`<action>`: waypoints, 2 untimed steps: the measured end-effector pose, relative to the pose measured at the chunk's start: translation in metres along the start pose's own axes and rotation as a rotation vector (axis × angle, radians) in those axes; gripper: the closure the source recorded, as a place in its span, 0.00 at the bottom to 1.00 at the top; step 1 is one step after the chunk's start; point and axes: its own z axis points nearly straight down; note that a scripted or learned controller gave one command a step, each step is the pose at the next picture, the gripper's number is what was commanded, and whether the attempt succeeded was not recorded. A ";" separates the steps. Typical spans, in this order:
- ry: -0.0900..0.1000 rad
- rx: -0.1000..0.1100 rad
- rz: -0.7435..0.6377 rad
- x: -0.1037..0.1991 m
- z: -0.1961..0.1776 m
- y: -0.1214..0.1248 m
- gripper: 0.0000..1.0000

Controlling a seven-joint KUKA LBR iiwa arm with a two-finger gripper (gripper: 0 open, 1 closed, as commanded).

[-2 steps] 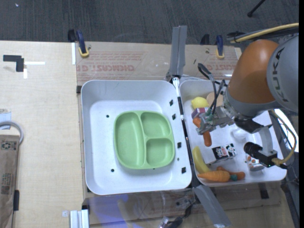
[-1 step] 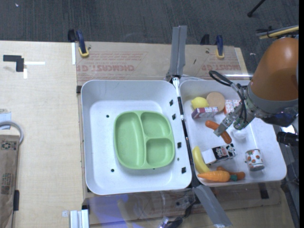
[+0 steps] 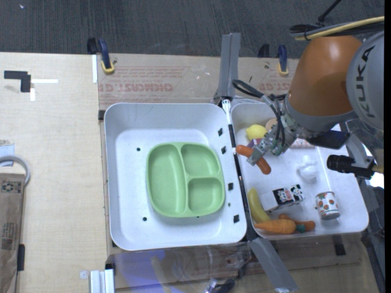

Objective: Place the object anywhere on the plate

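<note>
my claw [image 3: 259,154] pinches an orange toy [image 3: 255,158] above the right bin's [image 3: 351,221] left edge, bound for the plate [image 3: 185,179] left of it

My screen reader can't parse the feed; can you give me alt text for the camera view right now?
The arm's hand hovers at the left edge of the right bin, with an orange object at its tip; whether it grips it is unclear. The green divided plate sits in the left bin. A banana, carrot, cow-print box and small can lie in the right bin.
</note>
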 end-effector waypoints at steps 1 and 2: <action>0.000 0.001 0.073 0.048 0.013 0.065 1.00; 0.001 0.002 0.034 0.023 0.025 0.047 1.00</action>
